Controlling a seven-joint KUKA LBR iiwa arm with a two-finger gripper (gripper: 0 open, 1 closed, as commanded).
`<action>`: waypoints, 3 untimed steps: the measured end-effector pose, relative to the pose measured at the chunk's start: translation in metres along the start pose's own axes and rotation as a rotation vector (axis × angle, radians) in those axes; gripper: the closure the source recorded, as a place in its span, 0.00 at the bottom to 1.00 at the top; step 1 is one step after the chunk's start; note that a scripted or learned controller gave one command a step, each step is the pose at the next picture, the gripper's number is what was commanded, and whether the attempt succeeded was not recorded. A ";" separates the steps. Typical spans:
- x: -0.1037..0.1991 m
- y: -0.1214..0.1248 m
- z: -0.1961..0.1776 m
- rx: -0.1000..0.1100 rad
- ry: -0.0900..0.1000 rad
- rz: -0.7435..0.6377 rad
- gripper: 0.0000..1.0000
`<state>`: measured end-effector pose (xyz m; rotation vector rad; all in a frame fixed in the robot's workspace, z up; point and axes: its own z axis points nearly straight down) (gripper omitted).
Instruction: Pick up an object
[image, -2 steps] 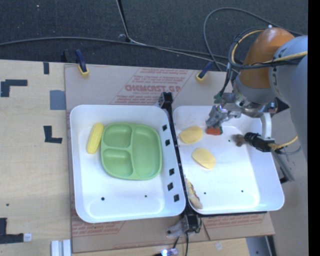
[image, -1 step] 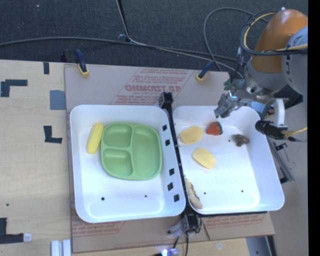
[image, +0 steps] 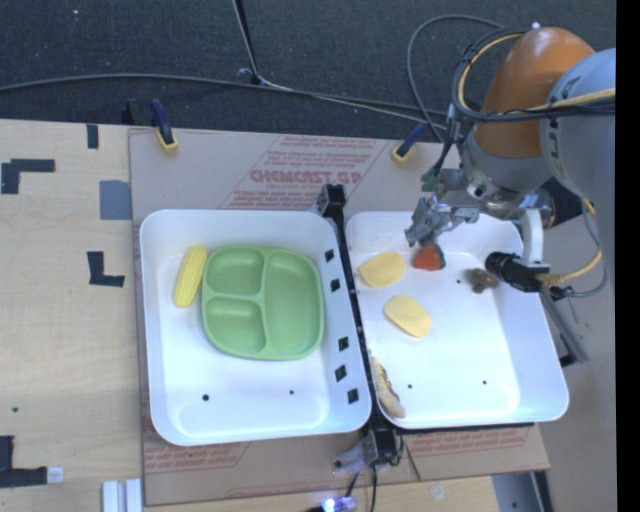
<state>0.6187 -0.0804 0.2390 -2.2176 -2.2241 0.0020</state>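
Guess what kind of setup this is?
Likely a lab bench for robot grasping trials: two white bins on cardboard clamped to the bench, toy food such as a corn cob, and loose cables.

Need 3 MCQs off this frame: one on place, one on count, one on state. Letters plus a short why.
1. Where does the corn cob lie?
A. in the left bin, beside the green tray
B. in the right bin
C. on the cardboard

2. How many pale yellow pieces lie in the middle of the right bin?
A. one
B. two
C. four

3. How does the green tray sit?
A. flipped over
B. flat, compartments up
C. leaning on the bin wall

Answers:
1 A: the cob rests against the tray's left edge in the left bin.
2 B: one piece near the divider, another below it.
3 B: its three compartments face the camera.

The gripper hangs over a red item.
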 end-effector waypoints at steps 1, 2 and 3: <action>0.058 -0.026 0.007 0.002 0.001 -0.003 1.00; 0.106 -0.052 0.020 0.003 0.001 -0.002 1.00; 0.154 -0.066 0.010 0.001 0.002 -0.004 1.00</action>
